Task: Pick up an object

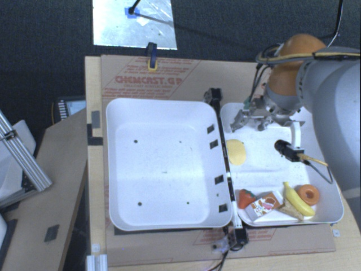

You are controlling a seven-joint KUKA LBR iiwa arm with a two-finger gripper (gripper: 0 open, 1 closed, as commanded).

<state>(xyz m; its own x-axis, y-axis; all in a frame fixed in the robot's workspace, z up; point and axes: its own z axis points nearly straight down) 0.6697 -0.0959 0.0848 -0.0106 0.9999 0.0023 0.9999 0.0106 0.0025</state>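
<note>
Camera view: jaws near right bin's far rim

Both white bins, left and right, look like smooth, slightly glossy plastic. Beneath them lies matt brown printed cardboard. The far sheet shines like crinkled foil. The pincer is bare grey metal; the banana looks waxy and smooth.
</note>
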